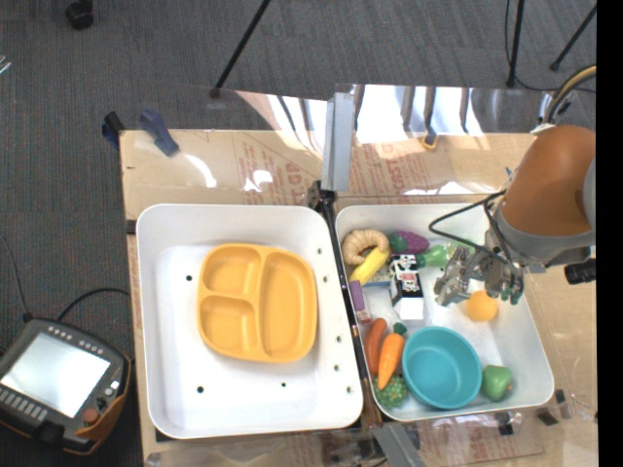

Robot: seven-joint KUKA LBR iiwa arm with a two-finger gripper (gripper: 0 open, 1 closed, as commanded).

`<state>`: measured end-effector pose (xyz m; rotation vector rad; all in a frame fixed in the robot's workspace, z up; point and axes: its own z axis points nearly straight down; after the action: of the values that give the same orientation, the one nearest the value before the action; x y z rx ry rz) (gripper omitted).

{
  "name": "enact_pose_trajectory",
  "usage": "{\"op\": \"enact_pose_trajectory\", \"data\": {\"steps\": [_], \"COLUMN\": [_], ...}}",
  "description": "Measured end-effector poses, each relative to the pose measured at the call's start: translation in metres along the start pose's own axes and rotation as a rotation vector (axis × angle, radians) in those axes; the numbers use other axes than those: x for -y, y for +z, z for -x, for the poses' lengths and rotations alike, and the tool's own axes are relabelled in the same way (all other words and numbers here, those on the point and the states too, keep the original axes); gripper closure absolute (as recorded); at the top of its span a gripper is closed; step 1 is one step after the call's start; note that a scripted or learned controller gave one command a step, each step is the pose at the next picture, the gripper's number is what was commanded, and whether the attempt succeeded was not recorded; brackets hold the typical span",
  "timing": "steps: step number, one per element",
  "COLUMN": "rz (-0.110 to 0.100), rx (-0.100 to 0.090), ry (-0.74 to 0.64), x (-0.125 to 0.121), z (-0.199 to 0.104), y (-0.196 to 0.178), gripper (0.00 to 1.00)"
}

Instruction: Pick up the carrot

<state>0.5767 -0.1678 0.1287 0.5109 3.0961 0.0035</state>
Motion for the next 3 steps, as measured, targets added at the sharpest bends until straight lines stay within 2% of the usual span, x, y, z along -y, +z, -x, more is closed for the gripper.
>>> {"op": "enact_pose_trajectory", "data": {"steps": [1,2,3], "rz": [-0.002,-0.002,-0.004], "rx": [0.005,-0.003,-0.004], "ry": [0.098,0.452,0.453], "x": [0.014,-0.029,-0.028], "z": [-0.067,-0.034,-0.034], "y": [0.004,-0.011,-0.011], "gripper": [1.0,1.0,0.0]}}
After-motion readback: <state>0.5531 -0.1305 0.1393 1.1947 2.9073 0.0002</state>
